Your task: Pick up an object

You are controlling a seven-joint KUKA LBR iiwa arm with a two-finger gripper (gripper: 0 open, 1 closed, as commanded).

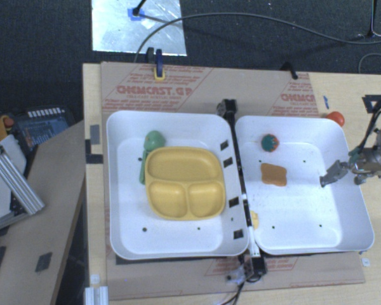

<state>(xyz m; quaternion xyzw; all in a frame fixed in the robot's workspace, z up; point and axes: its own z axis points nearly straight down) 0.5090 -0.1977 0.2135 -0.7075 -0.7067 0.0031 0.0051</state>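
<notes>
Candidate object: an orange-brown block point(274, 174) lies flat on the floor of the right bin point(305, 237), some way ahead of the fingers, apart from them.
Handling, judged: it looks small and light, possibly soft like a toy slice of bread; a grip across its two shorter sides should hold. Surface finish cannot be told.
Second candidate: a small ball point(269, 143), green with an orange patch, lies beyond the block, farther from the fingers, near the bin's far wall. Judged light but apt to roll; it wants a grip across its middle.
Gripper: the gripper point(333, 173) hangs over the right bin's near-arm side, its grey fingers pointing toward the block.
Finger state: too small and blurred to tell how far apart they stand; nothing shows between them.
Task stage, judged: nothing is lifted; the approach to an object is not yet finished.
Left bin point(124, 234): well beyond the fingers, past the divider. It bears a yellow three-compartment tray point(184, 183) and a green utensil-like item point(151, 146) touching the tray's far-left corner, partly tucked behind it.
Outside the bins: a small orange ball point(335, 117) rests on the bench just past the right bin's far corner.
Count: two bins; one block; one green-orange ball; one orange ball; one tray; one green item.
</notes>
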